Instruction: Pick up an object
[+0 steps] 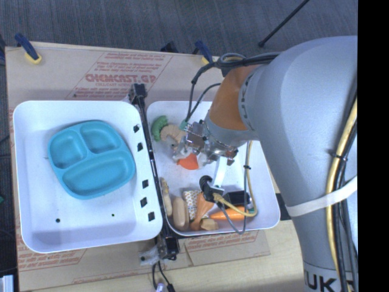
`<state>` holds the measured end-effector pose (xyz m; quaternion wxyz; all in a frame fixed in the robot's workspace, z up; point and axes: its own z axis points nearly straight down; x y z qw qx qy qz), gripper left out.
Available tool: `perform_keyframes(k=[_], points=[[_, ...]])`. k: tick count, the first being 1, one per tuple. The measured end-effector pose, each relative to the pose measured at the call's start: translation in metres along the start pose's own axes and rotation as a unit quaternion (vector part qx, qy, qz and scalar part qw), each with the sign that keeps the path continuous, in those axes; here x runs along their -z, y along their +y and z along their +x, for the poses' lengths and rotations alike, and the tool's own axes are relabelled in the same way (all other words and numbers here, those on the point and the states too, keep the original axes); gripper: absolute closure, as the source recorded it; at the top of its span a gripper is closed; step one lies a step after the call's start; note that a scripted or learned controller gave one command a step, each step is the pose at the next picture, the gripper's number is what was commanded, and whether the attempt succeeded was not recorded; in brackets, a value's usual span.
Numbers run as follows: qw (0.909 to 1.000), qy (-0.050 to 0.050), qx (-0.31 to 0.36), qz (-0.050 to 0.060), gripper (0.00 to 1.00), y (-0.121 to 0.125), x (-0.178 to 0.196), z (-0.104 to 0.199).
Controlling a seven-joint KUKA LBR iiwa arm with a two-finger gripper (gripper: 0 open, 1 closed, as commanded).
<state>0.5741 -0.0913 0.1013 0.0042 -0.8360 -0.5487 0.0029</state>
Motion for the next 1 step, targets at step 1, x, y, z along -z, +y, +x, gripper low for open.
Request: perform_keyframes(k=[1], points=[[0.9999, 0.000, 0.013, -0.005, 1.00, 0.0141, 0.1211, 0.0155]])
